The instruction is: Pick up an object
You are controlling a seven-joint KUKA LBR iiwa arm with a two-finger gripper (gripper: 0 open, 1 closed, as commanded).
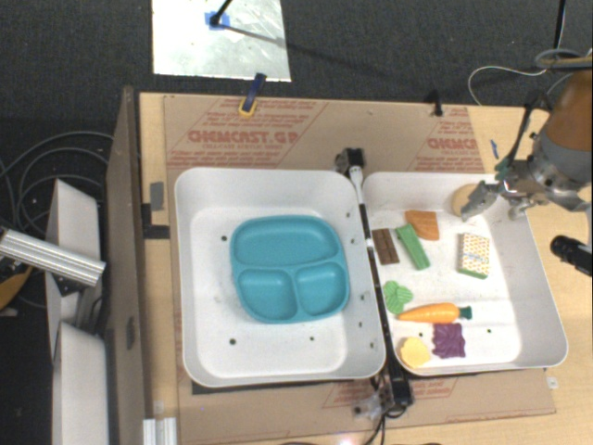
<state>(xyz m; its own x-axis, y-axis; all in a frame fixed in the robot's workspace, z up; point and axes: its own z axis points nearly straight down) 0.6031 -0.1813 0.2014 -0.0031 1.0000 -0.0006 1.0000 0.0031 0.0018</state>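
The right bin holds small toy foods: an orange carrot with a green tip, a purple bunch of grapes, a yellow piece, a green leafy bit, a green stick, a brown bar, an orange wedge and a dotted little box. All of them lie below and to the left of the fingers. The grey arm comes in from the right and hangs over the bin's top edge, its fingers a little apart with nothing between them.
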